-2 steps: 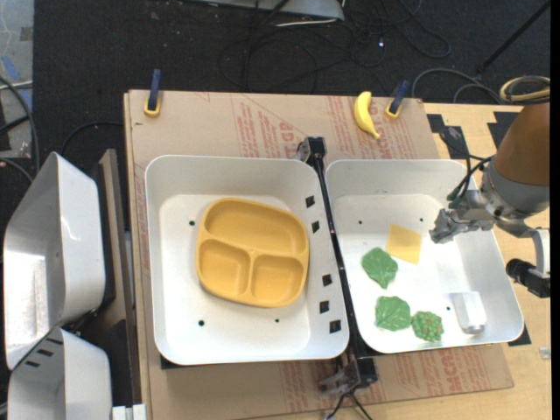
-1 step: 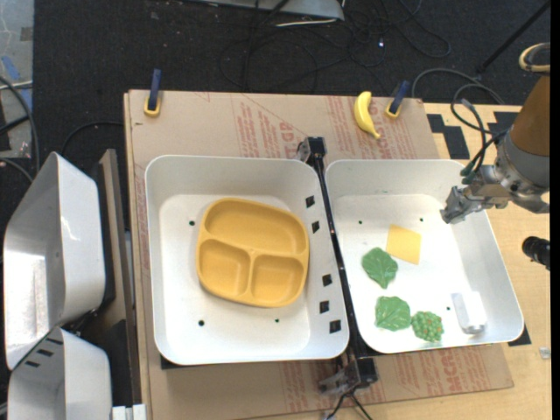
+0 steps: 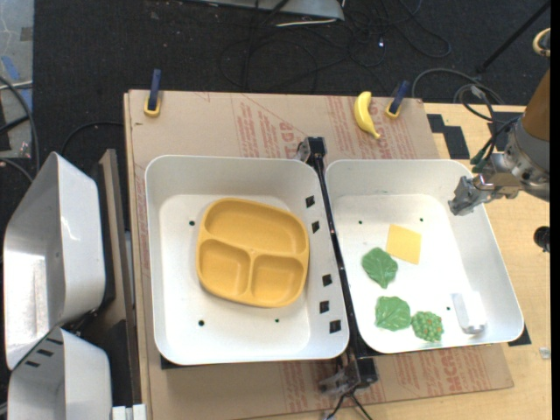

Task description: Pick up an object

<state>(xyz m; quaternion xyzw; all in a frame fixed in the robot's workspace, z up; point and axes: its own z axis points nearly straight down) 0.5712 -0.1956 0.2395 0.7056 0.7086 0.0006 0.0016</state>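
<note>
Jaws (image 3: 461, 201) of uncertain state over right bin (image 3: 499, 261); red cardboard (image 3: 262, 125) lettering illegible.

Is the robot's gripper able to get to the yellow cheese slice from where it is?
Probably yes. The gripper hangs over the right bin's upper right rim, and the yellow cheese slice lies flat below and left of it with nothing on top or between them.
</note>
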